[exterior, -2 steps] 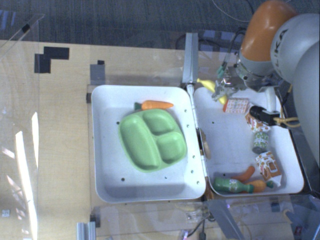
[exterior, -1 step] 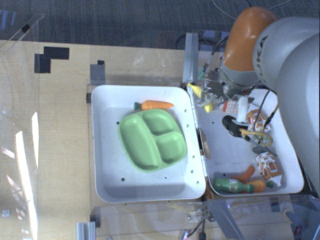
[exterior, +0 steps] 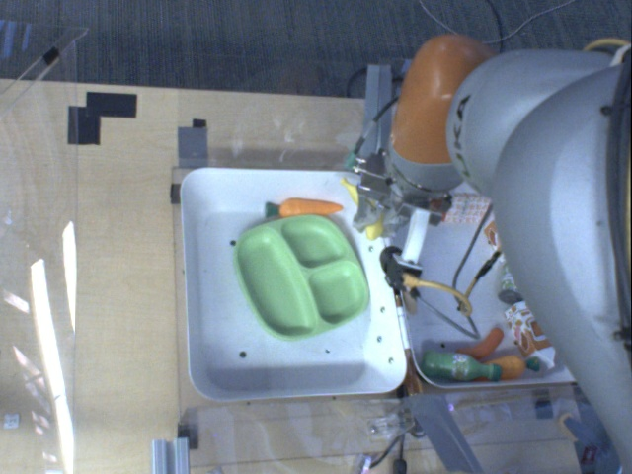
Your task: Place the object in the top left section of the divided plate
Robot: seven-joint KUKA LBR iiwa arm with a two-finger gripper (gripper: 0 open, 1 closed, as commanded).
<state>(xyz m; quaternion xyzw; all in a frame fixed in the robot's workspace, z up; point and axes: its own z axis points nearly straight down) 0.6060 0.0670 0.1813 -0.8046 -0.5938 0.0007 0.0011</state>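
A green divided plate (exterior: 301, 273) lies in the left white bin (exterior: 212, 294), with two small sections on its right side and one large section on the left. An orange toy carrot (exterior: 309, 206) with a green top lies on the bin floor just beyond the plate's far edge. My gripper (exterior: 373, 208) hangs over the bin's right rim, just right of the carrot's tip. Yellow bits (exterior: 372, 230) show under and beside the gripper; I cannot make out what they are or whether they are held.
The grey arm with its orange band (exterior: 434, 97) covers most of the right bin (exterior: 464, 378). At that bin's front lie a green bottle (exterior: 459, 366) and orange toy pieces (exterior: 486, 342). Cables (exterior: 434, 289) run along the divider between the bins.
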